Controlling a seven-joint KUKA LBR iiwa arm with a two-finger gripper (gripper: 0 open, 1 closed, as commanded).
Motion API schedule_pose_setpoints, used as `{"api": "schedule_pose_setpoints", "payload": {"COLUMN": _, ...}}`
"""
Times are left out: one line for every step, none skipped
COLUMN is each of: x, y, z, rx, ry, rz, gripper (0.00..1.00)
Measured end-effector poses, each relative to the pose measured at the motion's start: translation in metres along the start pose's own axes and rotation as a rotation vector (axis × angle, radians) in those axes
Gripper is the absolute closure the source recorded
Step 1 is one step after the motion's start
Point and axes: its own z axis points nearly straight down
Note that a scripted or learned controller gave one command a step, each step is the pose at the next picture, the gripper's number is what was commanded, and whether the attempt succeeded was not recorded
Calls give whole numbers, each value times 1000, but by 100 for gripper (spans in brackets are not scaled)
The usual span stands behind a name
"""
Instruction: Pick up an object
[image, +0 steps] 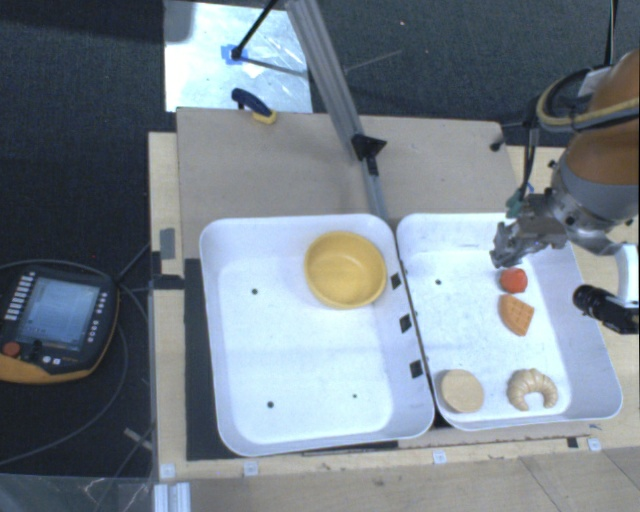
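Your hand (512, 252), whose state I cannot tell, hangs just above the small red tomato-like piece (513, 281); it looks light, smooth and rounded, so grip across its middle.

You had four small items in the right bin (590, 340) — a red tomato (513, 281) just below the pincer (507, 255), an orange wedge (517, 316) under it, a round beige biscuit (462, 391) and a croissant (532, 388) along the near edge. A yellow bowl (345, 269) sat upright in the left bin (250, 400).
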Motion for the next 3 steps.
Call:
{"api": "schedule_pose_setpoints", "payload": {"x": 56, "y": 8, "z": 13, "rx": 1, "ry": 0, "rz": 0, "gripper": 100}}
{"api": "schedule_pose_setpoints", "payload": {"x": 108, "y": 31, "z": 28, "rx": 1, "ry": 0, "rz": 0, "gripper": 100}}
{"api": "schedule_pose_setpoints", "payload": {"x": 158, "y": 51, "z": 43, "rx": 2, "ry": 0, "rz": 0, "gripper": 100}}
